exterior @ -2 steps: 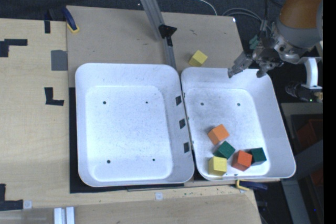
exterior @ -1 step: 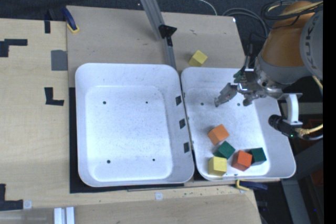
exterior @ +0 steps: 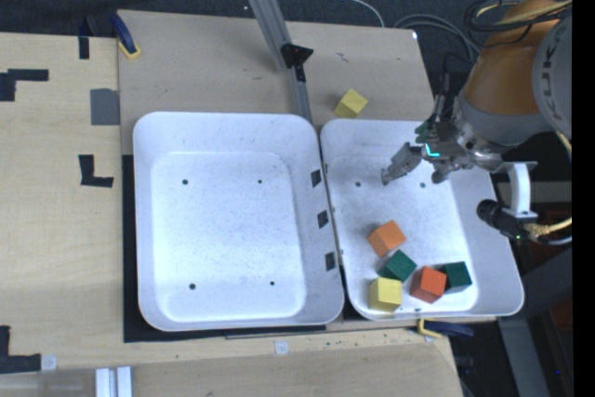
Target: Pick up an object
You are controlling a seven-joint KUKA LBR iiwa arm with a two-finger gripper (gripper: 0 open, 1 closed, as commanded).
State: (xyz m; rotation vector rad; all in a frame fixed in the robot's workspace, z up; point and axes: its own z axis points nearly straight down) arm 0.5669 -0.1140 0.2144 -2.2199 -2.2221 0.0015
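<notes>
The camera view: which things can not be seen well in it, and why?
- Gripper, camera view: small and dark above the right bin; whether anything sits between its tips cannot be told.
- Dark green block: partly covered by the red-orange block.
- Green block: its lower part is hidden by the yellow block.
- Arm: cut off by the right edge.

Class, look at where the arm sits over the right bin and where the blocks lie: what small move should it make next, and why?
Probably a short shift toward the bin's near end, then down. The gripper hangs above bare floor in the right bin, holding nothing, while the blocks cluster nearer the camera. The orange block lies closest and stands slightly apart from the green block, so it looks the easiest target.
</notes>
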